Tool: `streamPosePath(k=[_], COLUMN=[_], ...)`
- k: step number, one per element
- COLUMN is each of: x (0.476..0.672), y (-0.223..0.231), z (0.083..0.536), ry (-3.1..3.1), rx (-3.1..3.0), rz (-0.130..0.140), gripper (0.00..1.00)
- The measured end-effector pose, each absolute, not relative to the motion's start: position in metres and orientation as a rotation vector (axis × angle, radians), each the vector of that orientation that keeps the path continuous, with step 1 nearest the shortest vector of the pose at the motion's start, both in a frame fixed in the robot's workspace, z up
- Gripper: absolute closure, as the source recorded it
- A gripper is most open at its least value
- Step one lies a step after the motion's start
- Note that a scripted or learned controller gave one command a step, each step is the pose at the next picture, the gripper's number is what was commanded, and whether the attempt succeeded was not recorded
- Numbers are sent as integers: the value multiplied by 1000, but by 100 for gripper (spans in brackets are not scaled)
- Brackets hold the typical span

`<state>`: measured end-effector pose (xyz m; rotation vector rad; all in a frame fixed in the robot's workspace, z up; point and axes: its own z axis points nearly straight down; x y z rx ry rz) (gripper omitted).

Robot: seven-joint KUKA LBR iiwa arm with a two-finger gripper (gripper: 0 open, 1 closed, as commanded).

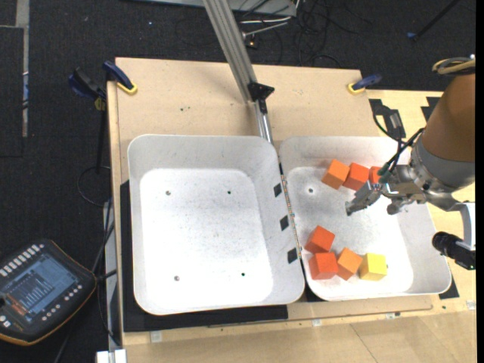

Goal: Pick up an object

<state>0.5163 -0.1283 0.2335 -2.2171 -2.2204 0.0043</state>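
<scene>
Several blocks lie in the right bin (423, 278). Two orange blocks (336, 174) (358, 176) sit near its back, with a red one (376, 175) partly hidden behind the wrist. Near the front lie a red-orange block (321, 239), a second red-orange block (325, 265), an orange block (349, 262) and a yellow block (373, 266). My gripper (376, 205) hangs over the middle right of this bin, just in front of the back blocks. It is open, its fingers spread, and nothing sits between them.
The left bin (144, 203) lies beside the right one, with a dark strip of clips along their shared edge. A metal pole (231, 44) slants in from the back. A teach pendant (38, 286) lies off the bench at lower left.
</scene>
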Motion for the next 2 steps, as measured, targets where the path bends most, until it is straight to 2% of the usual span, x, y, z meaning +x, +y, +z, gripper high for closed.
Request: streamPosePath(k=[1,2], x=[517,511], y=[-128,-126], z=[236,173], ry=[-2222,-2215], rx=[-2222,-2219], rz=[0,6], gripper=[0,0])
